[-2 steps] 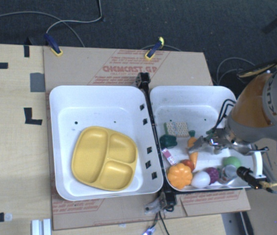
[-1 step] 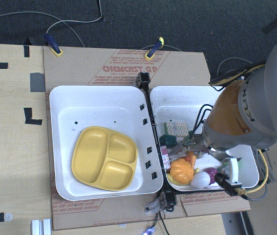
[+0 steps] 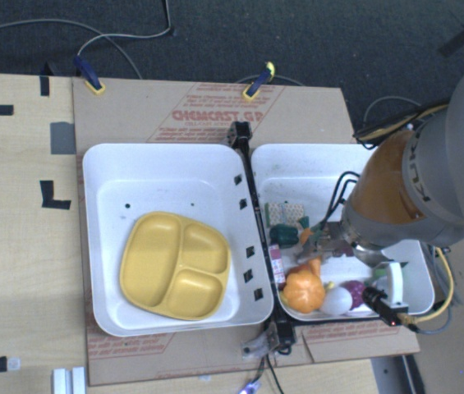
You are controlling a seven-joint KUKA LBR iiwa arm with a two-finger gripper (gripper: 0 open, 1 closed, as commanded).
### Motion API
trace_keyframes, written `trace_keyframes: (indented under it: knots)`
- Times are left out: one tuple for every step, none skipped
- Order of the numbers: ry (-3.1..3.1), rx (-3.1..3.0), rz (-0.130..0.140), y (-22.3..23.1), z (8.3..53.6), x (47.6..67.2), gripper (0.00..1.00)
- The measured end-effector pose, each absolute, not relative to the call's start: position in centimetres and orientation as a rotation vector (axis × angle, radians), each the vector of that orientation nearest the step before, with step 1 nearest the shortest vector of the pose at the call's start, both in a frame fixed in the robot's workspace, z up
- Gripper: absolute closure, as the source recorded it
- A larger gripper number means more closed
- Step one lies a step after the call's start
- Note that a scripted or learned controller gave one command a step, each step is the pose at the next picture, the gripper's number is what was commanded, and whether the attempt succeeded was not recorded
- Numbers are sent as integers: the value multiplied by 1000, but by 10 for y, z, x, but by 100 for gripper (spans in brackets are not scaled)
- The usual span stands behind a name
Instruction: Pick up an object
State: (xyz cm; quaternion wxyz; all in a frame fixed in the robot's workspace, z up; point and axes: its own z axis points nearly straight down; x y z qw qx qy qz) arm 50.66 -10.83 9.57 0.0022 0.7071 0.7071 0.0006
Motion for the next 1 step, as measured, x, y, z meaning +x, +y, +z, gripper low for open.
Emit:
trace_keyframes:
  knots:
    - [2224,2219,1,-50,185,538,100]
